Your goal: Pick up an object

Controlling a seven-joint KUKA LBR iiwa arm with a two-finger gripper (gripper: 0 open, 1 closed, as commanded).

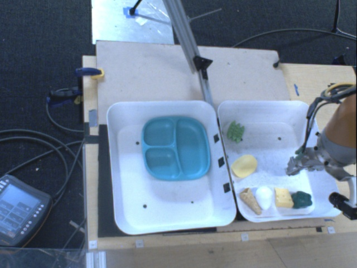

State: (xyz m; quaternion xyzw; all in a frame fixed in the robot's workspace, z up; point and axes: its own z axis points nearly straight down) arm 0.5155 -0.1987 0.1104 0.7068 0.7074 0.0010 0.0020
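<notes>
Here your gripper (pixel 294 166), its opening something you cannot tell, hangs just above the dark green piece (pixel 302 199); drop toward the near rim.

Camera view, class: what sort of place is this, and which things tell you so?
Probably a robotics lab test bench. A robot arm reaches over two white bins of toy food, a handheld control pendant lies on the dark carpet, and loose cables trail beside it.

Divided plate (pixel 176 148) in left bin (pixel 125 205); small items (pixel 244 166) in right bin (pixel 262 113).
</notes>
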